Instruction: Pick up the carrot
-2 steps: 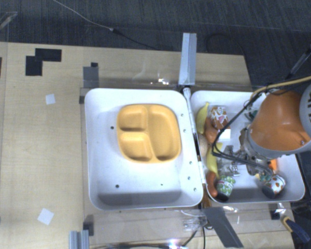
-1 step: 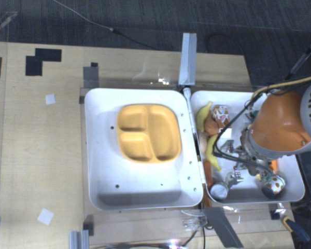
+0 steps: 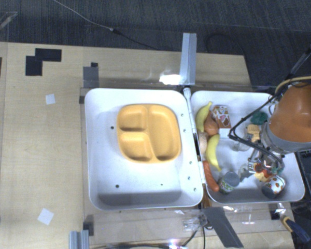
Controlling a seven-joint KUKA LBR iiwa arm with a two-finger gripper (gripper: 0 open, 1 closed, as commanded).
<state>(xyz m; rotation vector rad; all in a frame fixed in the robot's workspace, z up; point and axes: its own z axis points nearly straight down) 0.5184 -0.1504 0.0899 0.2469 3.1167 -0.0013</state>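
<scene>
Low down, slim orange-red carrot [image 3: 210, 176], lying against right bin's [image 3: 299, 191] left wall, fingers' [image 3: 259, 166] state unclear

Two shallow white bins sit side by side: the left bin [image 3: 101, 139] holds one yellow divided plate [image 3: 147, 133]. The right bin [image 3: 295, 188] holds two bananas, one far [image 3: 202, 116] and one nearer [image 3: 213, 151], one carrot [image 3: 210, 176] at its near-left edge, and several small items too jumbled to count.
</scene>
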